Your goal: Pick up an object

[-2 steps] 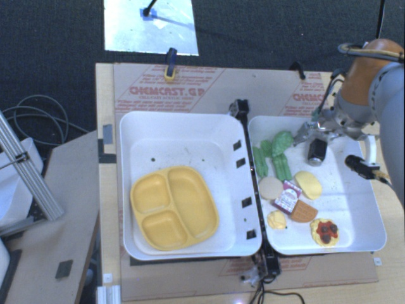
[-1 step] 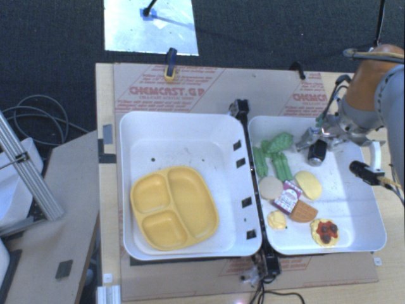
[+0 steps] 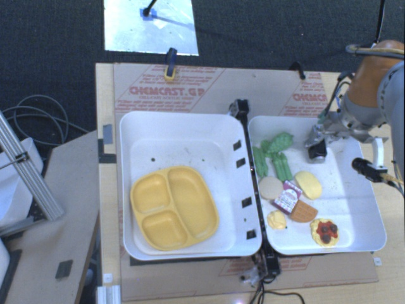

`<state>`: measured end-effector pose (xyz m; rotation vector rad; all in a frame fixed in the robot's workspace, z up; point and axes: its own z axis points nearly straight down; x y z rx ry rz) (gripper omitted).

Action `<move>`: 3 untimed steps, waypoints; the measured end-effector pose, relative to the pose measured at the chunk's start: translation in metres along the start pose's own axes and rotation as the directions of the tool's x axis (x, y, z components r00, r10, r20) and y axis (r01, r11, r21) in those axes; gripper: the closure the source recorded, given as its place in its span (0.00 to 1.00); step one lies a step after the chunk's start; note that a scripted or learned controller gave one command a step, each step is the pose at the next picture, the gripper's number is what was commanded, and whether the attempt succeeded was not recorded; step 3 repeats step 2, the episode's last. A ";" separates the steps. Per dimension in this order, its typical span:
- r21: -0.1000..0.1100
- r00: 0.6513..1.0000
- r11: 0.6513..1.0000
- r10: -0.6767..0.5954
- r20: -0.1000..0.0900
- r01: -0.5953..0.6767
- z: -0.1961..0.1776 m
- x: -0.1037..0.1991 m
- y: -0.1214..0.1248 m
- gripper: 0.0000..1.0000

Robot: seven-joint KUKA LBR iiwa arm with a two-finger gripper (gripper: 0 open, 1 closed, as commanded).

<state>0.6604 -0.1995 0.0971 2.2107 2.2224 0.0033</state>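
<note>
The right bin [image 3: 361,223] holds several toy foods. Green vegetable pieces [image 3: 276,144] lie at its upper left, with a green stalk [image 3: 282,168] below them. Further down are a pale round piece [image 3: 271,187], a yellow oval piece [image 3: 308,183], a purple-and-white packet [image 3: 288,197], a brown wedge [image 3: 304,212], a small yellow lump [image 3: 276,220] and a yellow disc with red topping [image 3: 324,231]. My gripper [image 3: 316,148] hangs low over the bin's upper middle, right of the green pieces and above the yellow oval. Nothing shows held in it.
The left bin [image 3: 145,128] holds a yellow divided tray [image 3: 174,206]. A black divider with clips [image 3: 248,170] runs between the bins. The arm [image 3: 370,90] comes in from the upper right. A yellow clamp [image 3: 170,65] sits on the board behind the bins.
</note>
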 end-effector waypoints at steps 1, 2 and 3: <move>0.004 1.000 1.000 -0.005 -0.004 0.005 0.012 0.096 0.002 1.00; -0.005 1.000 1.000 -0.003 -0.003 0.003 -0.095 0.126 0.008 1.00; -0.005 1.000 1.000 -0.003 -0.003 0.003 -0.095 0.126 0.008 1.00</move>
